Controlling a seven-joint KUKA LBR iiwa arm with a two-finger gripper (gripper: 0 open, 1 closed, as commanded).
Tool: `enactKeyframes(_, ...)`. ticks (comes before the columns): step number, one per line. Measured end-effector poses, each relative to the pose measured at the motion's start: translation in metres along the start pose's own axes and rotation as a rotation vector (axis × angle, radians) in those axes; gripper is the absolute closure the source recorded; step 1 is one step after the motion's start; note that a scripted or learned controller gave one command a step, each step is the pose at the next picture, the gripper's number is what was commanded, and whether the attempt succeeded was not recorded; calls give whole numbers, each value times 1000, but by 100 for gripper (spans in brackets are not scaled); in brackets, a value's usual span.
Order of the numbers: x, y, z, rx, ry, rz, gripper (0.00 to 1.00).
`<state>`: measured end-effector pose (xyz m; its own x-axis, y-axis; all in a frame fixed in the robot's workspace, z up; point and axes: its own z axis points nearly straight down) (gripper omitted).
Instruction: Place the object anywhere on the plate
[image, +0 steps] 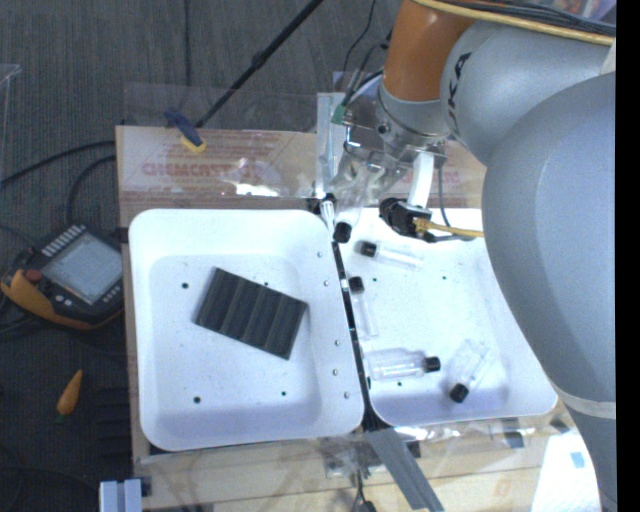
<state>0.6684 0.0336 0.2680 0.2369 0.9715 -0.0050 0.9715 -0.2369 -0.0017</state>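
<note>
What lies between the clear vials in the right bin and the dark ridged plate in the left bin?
The raised rims where the two bins meet run between the vials and the plate. A vial would probably need lifting over them. The left bin floor around the plate looks bare.

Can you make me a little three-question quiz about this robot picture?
1. True or false: the dark ribbed plate lies in the left bin.
2. Which bin holds the clear vials with black caps? A) left B) right
3. Fill in: the gripper is above the bins' ____ edge, near their divider.

Key: 1 true; 2 B; 3 far.
</note>
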Motion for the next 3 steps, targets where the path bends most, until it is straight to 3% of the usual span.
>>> enactKeyframes(1, 75, -18, 4, 1, 0, -128, 100)
enactKeyframes(2, 139, -44, -123, -2, 1, -549, 100)
enactKeyframes(3, 167, -52, -156, -5, 1, -948, 100)
